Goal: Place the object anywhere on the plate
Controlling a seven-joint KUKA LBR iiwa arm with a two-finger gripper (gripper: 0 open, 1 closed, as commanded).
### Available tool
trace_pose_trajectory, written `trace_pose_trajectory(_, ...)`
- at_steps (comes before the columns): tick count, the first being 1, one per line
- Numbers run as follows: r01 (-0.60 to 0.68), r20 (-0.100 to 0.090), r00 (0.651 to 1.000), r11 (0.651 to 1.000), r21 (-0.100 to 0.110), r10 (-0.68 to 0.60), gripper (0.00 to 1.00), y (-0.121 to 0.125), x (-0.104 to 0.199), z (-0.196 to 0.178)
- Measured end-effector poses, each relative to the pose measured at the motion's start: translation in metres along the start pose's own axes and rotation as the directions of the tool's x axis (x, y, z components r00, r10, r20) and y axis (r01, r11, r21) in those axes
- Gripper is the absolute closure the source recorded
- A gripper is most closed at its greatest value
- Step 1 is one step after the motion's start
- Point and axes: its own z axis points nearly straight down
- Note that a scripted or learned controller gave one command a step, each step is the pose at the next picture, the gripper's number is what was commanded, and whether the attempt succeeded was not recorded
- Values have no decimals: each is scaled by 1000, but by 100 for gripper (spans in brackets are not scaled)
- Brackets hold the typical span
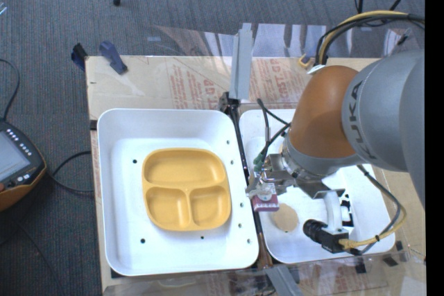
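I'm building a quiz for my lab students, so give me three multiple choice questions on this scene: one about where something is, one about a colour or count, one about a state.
1. Where does the yellow plastic divided plate lie?
A. in the left white bin
B. in the right white bin
C. on the floor

2. How many compartments does the plate have?
A. two
B. three
C. five

3. What is the state of the small round tan object?
A. resting on the plate
B. lying on the floor of the right white bin, off the plate
C. hanging over the left bin

Answers:
1 A: the plate sits in the middle of the left white bin.
2 B: one wide section above two smaller ones.
3 B: the tan object lies on the right white bin floor, near the arm's tool.
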Motion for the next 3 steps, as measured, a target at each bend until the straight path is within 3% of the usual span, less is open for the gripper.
trace_pose_trajectory(1, 1, 1, 1000, 1000, 0, -1, 100, 2, 79, 0)
trace_pose_trajectory(2, -3, 2, 1000, 1000, -1, 3, 0, 3, 77, 0)
trace_pose_trajectory(3, -12, 4, 1000, 1000, 5, 12, 0, -29, 93, 54)
